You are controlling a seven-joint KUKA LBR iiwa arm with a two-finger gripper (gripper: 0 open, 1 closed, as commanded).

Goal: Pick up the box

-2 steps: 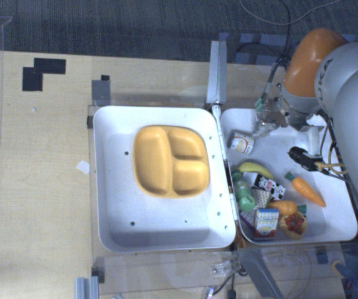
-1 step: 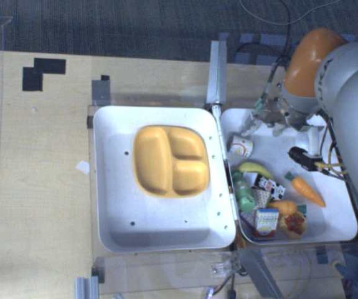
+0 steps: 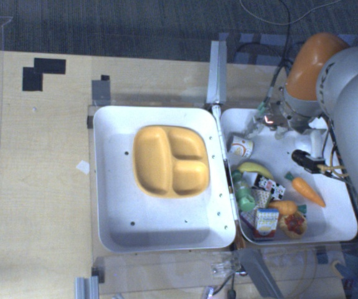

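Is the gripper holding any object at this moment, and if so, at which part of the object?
It cannot be told. The gripper is over the back of the right white bin, near a small white cup.

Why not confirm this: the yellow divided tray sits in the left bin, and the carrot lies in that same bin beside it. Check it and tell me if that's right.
One detail is wrong. The yellow divided tray does sit in the left bin, but the carrot lies in the right bin, among the clutter near the banana, as the camera view shows.
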